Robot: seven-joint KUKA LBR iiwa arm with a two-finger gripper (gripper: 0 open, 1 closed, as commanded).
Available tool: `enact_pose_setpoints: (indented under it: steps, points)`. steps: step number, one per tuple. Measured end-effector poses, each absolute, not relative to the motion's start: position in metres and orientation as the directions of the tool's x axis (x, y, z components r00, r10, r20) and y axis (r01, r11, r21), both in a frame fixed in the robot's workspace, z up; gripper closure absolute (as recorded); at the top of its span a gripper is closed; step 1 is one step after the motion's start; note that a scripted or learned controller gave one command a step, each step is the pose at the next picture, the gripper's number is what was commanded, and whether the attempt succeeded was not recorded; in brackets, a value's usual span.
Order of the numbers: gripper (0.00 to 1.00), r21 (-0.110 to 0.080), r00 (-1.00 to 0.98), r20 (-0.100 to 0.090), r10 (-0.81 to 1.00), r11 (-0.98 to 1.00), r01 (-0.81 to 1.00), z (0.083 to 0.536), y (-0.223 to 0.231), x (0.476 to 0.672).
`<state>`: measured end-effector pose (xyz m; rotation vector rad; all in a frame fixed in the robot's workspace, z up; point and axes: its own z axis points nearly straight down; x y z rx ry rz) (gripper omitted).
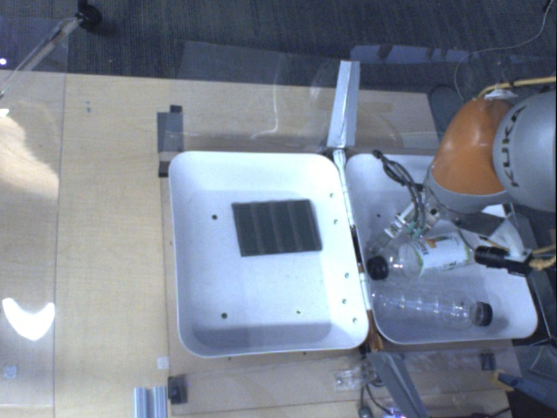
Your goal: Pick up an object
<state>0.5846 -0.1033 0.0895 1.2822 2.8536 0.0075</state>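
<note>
Looking down from the camera view, line by line:

Bench: a pale wooden top [96,259] with glare patches on its left side; it bears both bins side by side.

Room: dark carpet [261,7] runs along the top, beyond the bench's far edge.

Divider: a clear upright panel [345,103] stands at the far end of the seam between the bins.

Left bin: a shallow white tray [200,320] with rounded corners; a dark ribbed mat [277,227] lies flat in its upper middle, well apart from every wall.

Right bin: the white tray [513,325] under my arm; it holds two clear plastic bottles.

Upper bottle [418,259]: lying on its side, black cap toward the left wall of this bin, body running right beneath my wrist.

Lower bottle [435,307]: lying on its side near the front wall, dark cap pointing right, just beside the upper bottle.

My arm [522,159]: grey with the orange band, reaching in from the right over the right bin.

My gripper [416,232]: low over the upper bottle, wrapped in cables; I cannot tell whether my fingers are apart or together, nor whether they touch the bottle.
</note>
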Motion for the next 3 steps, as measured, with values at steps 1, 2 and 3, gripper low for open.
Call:
enact_pose_setpoints:
  steps: [1,2,3]
  points:
    - [1.0,0.02,-0.664,-0.021,0.747,0.665,0.747,0.104,-0.103,0.589]
    - [0.0,0.02,-0.664,-0.02,0.747,0.664,0.747,0.104,-0.103,0.589]
    - [0.0,0.011,-0.673,-0.012,0.74,0.673,0.74,0.09,-0.092,0.561]
